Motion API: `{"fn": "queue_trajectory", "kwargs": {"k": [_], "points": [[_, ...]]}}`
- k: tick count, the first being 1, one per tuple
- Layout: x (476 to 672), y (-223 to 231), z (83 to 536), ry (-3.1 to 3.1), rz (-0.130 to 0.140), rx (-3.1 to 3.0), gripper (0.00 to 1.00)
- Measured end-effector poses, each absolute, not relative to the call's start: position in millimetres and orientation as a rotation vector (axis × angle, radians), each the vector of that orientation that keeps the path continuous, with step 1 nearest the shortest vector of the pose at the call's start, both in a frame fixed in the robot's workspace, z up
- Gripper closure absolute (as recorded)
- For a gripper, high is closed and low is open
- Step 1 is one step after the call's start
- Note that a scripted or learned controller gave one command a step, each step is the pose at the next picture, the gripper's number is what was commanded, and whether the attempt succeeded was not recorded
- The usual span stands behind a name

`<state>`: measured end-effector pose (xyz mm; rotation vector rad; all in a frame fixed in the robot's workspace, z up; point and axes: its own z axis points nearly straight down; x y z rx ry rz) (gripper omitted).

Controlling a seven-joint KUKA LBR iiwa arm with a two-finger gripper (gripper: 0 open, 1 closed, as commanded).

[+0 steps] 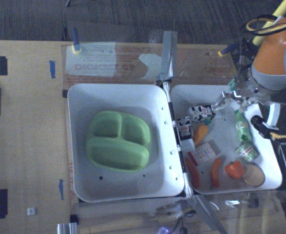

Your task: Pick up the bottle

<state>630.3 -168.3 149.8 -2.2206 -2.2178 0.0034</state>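
1. Lying in the right bin [179, 95], toward the right of the frame, the bottle [243, 136] is resting on the floor with its green cap end pointing up-frame and its body running down toward a crumpled green label end.
2. Hovering at the upper right of the frame, the arm [274, 57] is reaching in over the bin's upper edge, and the gripper [232, 97] is sitting just above and left of the bottle's cap.
3. Judging progress, the pick is looking not yet done: the bottle is lying flat among the other things, and nothing is showing between the gripper's parts (though the view is poor there).
4. Remaining, as I judge it, are lining up over the bottle, coming down, closing on it and lifting.
5. Crowding the bottle are a red pepper [234, 169] and a round brown thing [254, 175] just below it, with a carrot [200, 133] and a cow-patterned carton [201, 113] to its left.
6. Sitting in the left bin [79, 145] is a green tray [118, 140], well apart from the work.
7. Blurring and glare are making the gripper hard to read; how far open it is I cannot tell.
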Motion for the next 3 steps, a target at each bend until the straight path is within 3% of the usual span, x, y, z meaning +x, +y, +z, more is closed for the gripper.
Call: {"fn": "queue_trajectory", "kwargs": {"k": [1, 2, 3], "points": [[608.1, -177.0, 107.3, -2.310, -0.011, -2.137, 0.00], [573.3, -149.6, 89.4, -1.865, 0.005, -2.521, 0.00], [587.1, -170.2, 110.0, -2.012, 0.000, -2.412, 0.00]]}}
